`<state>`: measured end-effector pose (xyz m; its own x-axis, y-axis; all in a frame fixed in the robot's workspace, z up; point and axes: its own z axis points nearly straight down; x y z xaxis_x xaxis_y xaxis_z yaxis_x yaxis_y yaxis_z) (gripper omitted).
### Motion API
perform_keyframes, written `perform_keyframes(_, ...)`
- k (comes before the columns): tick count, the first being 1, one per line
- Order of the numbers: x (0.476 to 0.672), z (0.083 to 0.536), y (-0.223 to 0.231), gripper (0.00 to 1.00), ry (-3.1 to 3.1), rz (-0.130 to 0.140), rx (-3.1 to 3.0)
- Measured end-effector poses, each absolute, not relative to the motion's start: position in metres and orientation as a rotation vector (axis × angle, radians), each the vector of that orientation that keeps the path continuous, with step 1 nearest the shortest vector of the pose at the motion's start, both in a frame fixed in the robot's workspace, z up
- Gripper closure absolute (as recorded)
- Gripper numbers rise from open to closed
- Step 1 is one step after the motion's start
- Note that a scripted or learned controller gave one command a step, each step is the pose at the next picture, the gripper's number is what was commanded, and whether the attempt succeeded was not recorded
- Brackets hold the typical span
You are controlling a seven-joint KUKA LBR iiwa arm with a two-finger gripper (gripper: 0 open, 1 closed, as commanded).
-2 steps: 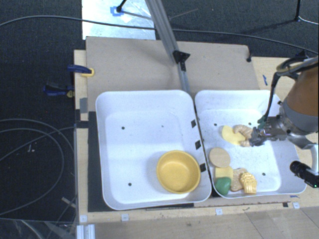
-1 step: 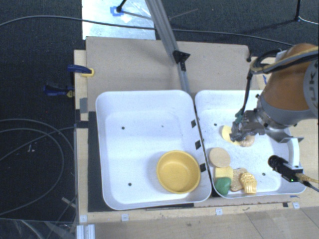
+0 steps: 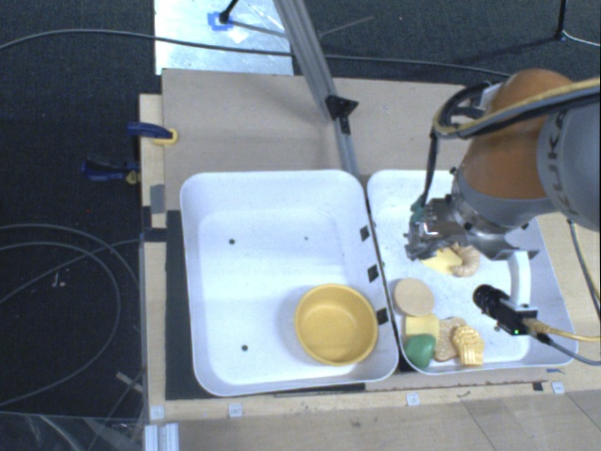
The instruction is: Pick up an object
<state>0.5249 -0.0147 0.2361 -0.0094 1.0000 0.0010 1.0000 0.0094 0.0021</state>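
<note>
Two shallow white plastic bins sit side by side on the bench, and the work is all in the right bin [image 3: 390,191], where the grey arm's two-finger gripper [image 3: 427,238] hangs low over the floor near the bin's middle. Whether it is released, clenched or grasping anything cannot be told from this view; the wrist hides the business end.

Just beside the gripper, on its near-right side, lies a pale yellow curved piece [image 3: 453,261], partly tucked under the wrist housing. That looks the likeliest target. To do the pick well, I judge the gripper should centre over that piece before it descends, since it seems offset to one side at present, and it should close across the narrow width.

The left bin [image 3: 216,195], well to the gripper's left, bears a round yellow plastic bowl [image 3: 336,323] in its near corner, out of the way. Nearer the camera than the gripper lies a cluster: a flat tan disc [image 3: 413,297], a yellow block [image 3: 421,325], a small green rounded thing [image 3: 420,349] and a ridged orange-tan lump [image 3: 467,344]. These crowd close together, so a drifting descent might nudge the disc. A black cable fitting [image 3: 495,306] hangs to the gripper's right.
</note>
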Motion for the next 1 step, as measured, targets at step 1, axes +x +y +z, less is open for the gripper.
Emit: perform_keyframes(1, 0.5398, 0.2329, 0.0438, 1.00, 2.235, 0.005, 2.208)
